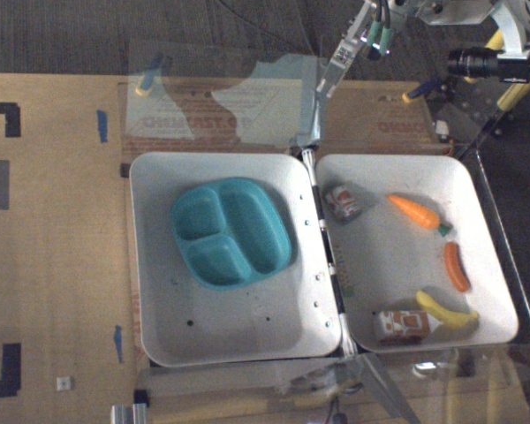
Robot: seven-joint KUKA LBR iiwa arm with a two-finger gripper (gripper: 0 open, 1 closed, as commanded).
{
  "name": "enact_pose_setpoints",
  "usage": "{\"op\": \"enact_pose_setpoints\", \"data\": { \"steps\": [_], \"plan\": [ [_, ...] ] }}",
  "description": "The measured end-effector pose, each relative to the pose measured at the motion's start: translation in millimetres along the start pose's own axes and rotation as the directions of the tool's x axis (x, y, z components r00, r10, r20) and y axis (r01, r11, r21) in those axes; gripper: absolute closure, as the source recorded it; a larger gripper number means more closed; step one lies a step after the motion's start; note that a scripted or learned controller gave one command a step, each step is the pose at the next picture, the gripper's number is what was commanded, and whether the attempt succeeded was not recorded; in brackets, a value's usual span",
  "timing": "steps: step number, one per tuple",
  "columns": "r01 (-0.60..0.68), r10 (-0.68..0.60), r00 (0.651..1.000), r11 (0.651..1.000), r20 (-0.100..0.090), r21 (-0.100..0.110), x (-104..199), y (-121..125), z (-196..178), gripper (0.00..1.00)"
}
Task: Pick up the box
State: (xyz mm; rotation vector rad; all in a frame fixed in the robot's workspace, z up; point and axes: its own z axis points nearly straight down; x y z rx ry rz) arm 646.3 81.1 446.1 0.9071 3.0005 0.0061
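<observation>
Box (401,326) sits at the near edge of the right bin (490,237), touching a banana (445,311) on its far-right side. Your end effector (334,71) hangs beyond the bins' far rims, above the seam, well apart from the box; you cannot tell its state. You are at the approach step, nothing grasped. Next you would need to travel toward the near right corner, descend over the box, and avoid catching the banana.
</observation>
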Motion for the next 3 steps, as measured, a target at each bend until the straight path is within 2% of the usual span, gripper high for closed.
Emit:
{"op": "enact_pose_setpoints", "data": {
  "steps": [1,2,3],
  "plan": [
    [-0.13,0.13,0.992,0.992,-0.002,0.002,77,126,12,1.0],
    [-0.277,0.277,0.961,0.961,-0.004,0.008,125,15,65,1.0],
    [-0.277,0.277,0.961,0.961,-0.004,0.008,125,15,65,0.0]
  ]
}}
